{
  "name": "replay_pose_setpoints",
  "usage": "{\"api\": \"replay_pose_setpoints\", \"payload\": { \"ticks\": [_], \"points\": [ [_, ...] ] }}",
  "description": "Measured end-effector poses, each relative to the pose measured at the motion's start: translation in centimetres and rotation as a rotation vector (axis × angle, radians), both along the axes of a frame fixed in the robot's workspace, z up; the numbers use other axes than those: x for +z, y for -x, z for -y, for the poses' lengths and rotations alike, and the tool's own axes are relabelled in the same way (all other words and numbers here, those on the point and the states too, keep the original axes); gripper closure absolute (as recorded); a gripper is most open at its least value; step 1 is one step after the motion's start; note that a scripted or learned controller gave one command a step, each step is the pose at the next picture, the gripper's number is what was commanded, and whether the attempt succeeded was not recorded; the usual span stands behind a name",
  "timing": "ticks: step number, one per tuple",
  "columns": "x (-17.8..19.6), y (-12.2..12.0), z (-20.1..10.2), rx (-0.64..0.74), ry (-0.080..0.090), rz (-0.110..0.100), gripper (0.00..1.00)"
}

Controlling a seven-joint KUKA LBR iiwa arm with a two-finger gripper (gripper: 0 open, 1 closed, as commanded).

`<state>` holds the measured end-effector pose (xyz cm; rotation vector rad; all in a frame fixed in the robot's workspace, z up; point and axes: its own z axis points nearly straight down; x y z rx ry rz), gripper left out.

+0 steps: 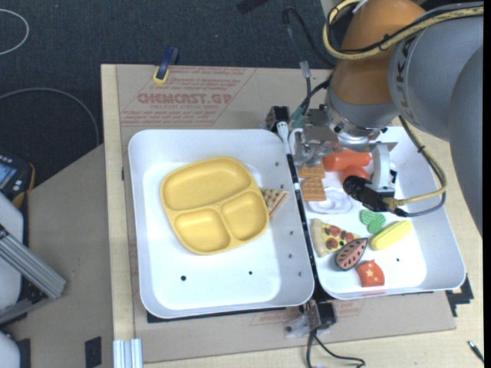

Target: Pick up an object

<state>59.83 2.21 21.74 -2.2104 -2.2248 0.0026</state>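
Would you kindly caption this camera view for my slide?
KUKA arm's gripper hovers over toy food in the right bin; yellow divided plate sits in the left bin.

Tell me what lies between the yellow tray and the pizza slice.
In the camera view, between the yellow tray and the pizza slice lie bare floor of the left bin and the two bins' adjoining rims. A waffle piece touches the tray's right edge, slightly higher up.

The arm (pixel 437 60) comes in from the right, its grey body bulking large at the upper corner, the orange band (pixel 376 44) sitting just above the wrist. From there the wrist points steeply downward, with cables looping around it. Below it hangs the gripper (pixel 314 153), low and at the arm's left end. Its fingers are too cluttered to make out.
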Motion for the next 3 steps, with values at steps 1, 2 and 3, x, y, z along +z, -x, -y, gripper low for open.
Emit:
{"api": "replay_pose_setpoints", "payload": {
  "ticks": [1,2,3],
  "points": [
    [-0.2,0.3,0.9,-0.007,0.003,0.002,1.00],
    [0.1,1.3,1.1,-0.008,0.002,0.002,1.00],
    [0.5,-0.3,1.2,-0.005,0.003,0.009,1.00]
  ]
}}
